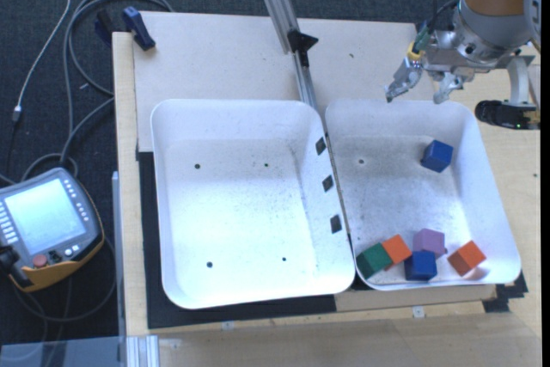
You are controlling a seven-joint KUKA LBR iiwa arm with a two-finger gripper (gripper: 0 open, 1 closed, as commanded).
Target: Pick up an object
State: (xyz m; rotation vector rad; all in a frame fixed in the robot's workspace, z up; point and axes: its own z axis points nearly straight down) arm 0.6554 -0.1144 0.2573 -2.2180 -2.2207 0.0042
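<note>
Grey arm's gripper (pixel 420 90) above far rim of right bin (pixel 490 176), fingers (pixel 397 88) spread apart, nothing between them.
Blue cube (pixel 436 155) alone in right bin's far part, near and below gripper, apart from it. At near edge, clustered: green cube (pixel 373 259), orange cube (pixel 396 249), purple cube (pixel 429 241), second blue cube (pixel 420 266), second orange cube (pixel 467 257). Left bin (pixel 172 185) beside it on surface (pixel 215 56).

Single fixed camera overhead, slanted down over both bins (pixel 249 112), seemingly mid-range.
</note>
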